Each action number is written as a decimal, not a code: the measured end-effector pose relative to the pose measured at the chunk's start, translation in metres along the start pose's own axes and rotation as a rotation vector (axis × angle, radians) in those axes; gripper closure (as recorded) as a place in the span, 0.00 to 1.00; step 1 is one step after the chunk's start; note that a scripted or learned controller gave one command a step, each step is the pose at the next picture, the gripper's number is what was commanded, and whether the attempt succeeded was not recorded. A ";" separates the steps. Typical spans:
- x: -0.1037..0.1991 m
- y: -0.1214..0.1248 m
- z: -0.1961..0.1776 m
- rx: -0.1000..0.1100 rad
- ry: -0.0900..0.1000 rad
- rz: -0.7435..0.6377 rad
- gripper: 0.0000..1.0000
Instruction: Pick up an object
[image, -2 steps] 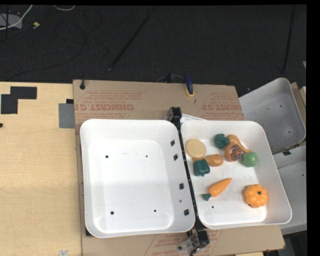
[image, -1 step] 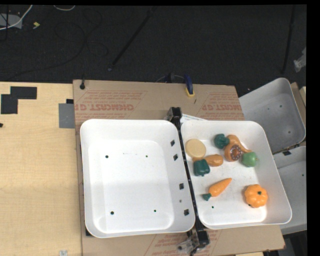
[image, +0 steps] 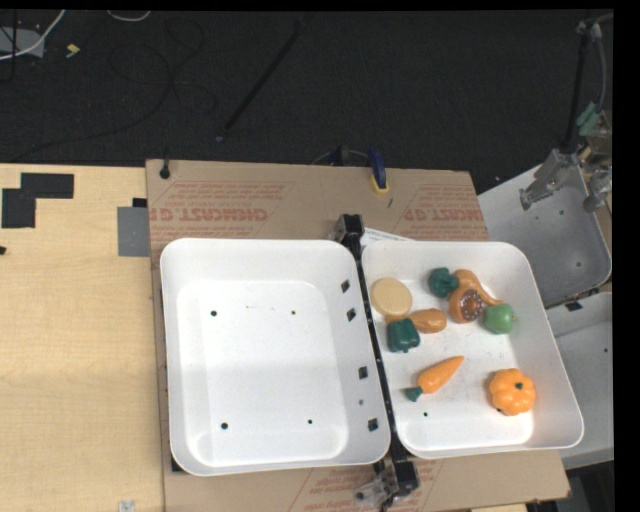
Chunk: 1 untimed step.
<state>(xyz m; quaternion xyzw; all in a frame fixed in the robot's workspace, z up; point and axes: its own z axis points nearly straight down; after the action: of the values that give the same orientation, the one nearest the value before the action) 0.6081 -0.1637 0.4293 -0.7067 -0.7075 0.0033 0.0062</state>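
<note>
The right bin holds several toy foods. A tan round disc lies near its left wall, with a dark green pepper and a brown oval piece just below it. Farther back are a second dark green piece, an orange-red halved fruit and a small green ball. A carrot lies slantwise in the middle. An orange pumpkin sits alone toward the front right.
The left bin adjoins the right one along a black clipped seam. Both rest on a cardboard sheet. A grey metal plate and bracket stand at the right, beyond the right bin.
</note>
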 end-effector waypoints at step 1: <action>0.053 -0.013 0.095 -0.001 0.000 -0.002 0.00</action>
<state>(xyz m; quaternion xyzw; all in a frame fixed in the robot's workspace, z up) 0.5937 -0.1101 0.3345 -0.7060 -0.7082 0.0032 0.0058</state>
